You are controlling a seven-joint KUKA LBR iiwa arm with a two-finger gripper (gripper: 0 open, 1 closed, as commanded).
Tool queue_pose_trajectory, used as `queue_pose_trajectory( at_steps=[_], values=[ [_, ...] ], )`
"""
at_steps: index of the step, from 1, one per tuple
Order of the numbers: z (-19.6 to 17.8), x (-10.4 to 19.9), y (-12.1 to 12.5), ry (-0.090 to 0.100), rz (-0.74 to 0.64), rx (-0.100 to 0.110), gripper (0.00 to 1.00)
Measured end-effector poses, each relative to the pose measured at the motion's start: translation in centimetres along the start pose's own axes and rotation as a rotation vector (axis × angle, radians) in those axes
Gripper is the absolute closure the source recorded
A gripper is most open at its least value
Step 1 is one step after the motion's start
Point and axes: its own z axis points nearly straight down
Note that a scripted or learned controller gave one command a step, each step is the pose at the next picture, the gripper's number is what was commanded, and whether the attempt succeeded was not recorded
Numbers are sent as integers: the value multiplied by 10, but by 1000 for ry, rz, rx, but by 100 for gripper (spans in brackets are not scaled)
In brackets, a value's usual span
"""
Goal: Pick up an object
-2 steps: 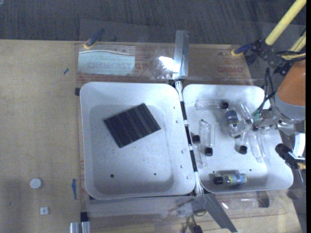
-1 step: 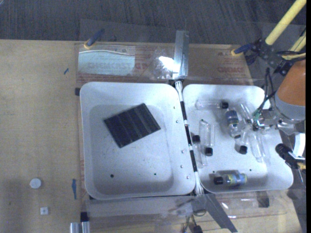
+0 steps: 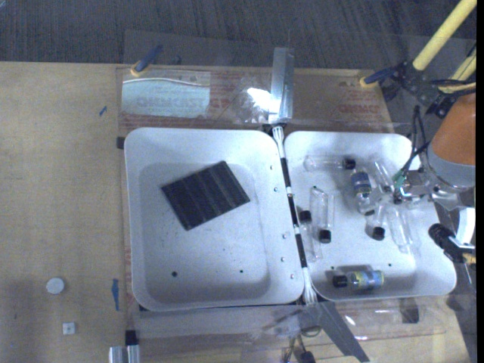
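**Reaching into the right bin, nothing held yet that I can confirm**

I come in over the right bin's right edge, my orange band above that rim and my gripper down among a cluster of small clear bottles in the bin's right half. Whether I am open, closed or gripping something I cannot tell; glare and clear plastic hide that.

What I could take lies all around me. A blue-labelled bottle sits just beside my tip, toward the bin's middle. A clear vial with a dark cap lies near the far edge. Two more clear vials lie along the bin's left edge, close to the seam between the bins. A bottle with a yellow-and-blue label lies on its side near the near edge, well apart from the others. More clear pieces lie just by me toward the near-right corner, too glassy to sort out one from another.

The left bin carries one flat dark ribbed panel, set askew in its far half, which I judge a poor target for two fingers.

I judge this to be the grasp step: I am down at the pile, and the lift has not started. Next I need to close on one bottle across its narrow body, not its length, then rise straight. The crowding is the risk; neighbours may jam or slip free.
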Motion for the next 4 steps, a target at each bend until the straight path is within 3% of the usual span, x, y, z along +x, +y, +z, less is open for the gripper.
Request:
queue_pose_trajectory(
  at_steps=[1, 2, 3, 4],
  values=[
    [-16, 5, 86, -10, 58, -5, 0],
    [21, 22, 58, -8, 7, -4, 0],
    [10, 22, 59, -9, 8, -9, 100],
    [-92, 101, 61, -8, 24, -3, 100]
  ],
)
